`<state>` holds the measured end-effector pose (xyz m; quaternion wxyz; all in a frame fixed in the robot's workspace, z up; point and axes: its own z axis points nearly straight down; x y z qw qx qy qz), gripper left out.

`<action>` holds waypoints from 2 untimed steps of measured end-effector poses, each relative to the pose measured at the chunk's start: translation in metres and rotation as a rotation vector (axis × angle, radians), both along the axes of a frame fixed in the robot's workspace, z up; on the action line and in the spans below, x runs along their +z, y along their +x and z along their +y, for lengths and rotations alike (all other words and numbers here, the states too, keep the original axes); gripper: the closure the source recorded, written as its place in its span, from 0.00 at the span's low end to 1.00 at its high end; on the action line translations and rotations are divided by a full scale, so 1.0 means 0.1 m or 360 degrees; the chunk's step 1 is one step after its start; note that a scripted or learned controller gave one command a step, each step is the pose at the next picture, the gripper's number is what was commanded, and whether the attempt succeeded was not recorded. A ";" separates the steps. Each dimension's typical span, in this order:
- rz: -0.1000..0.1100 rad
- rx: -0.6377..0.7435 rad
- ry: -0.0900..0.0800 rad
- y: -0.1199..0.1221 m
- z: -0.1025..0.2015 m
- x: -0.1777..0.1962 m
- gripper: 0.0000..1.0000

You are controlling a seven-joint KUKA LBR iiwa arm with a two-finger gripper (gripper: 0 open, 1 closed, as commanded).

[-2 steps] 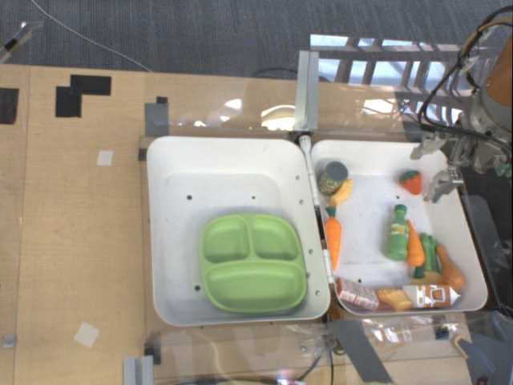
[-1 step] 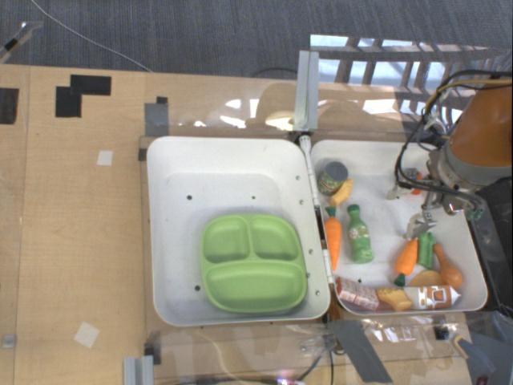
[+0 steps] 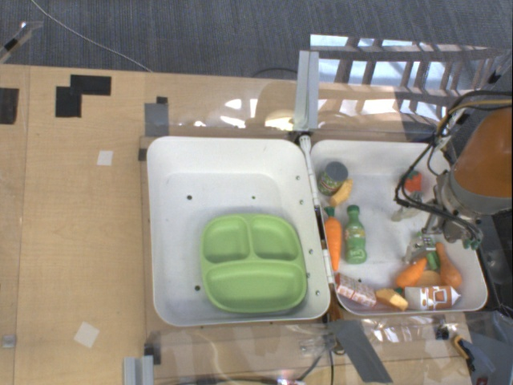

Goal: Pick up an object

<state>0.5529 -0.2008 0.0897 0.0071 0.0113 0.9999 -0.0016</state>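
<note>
A green divided plate with three compartments lies in the left white bin, toward its 5 o'clock corner. The bins sit on a light wooden bench. Black block markings are printed on the bench at about 10 o'clock from the left bin. A metal rack stands at 12 o'clock from the right bin. Dark grey carpet runs along the top, crossed by a thin white cable.

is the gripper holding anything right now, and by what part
Cannot be told. The gripper is low in the right bin, just above the orange toys, but nothing shows clearly between its fingers.
</note>
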 end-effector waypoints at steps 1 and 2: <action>-0.0003 0.0140 -0.0006 0.34 0.99 0.01 0.00; 0.0006 0.0365 -0.0003 1.11 0.97 -0.01 0.00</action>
